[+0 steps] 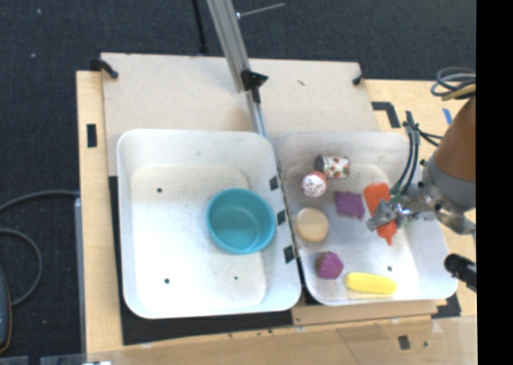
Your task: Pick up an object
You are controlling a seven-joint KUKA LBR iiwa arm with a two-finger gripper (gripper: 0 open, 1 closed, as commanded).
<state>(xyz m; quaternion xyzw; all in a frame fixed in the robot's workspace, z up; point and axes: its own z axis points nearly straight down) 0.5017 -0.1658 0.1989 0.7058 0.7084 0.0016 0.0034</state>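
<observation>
My gripper (387, 215) hangs low over the right side of the right bin (425, 271). It is directly on top of an orange object (376, 195), whose ends stick out above and below the gripper. Left of that lie a purple block (349, 204), a tan round piece (312, 225), a white and pink ball (314, 184) and a patterned white cup (335, 166) on its side. A magenta lump (329, 264) and a yellow oblong piece (370, 282) lie near the bin's front edge.
A blue bowl (240, 221) sits in the left bin (160, 179), close to the divide between the bins. A metal pole (228, 26) rises from behind the bins at the centre. Cables (413, 159) hang by the arm at the right.
</observation>
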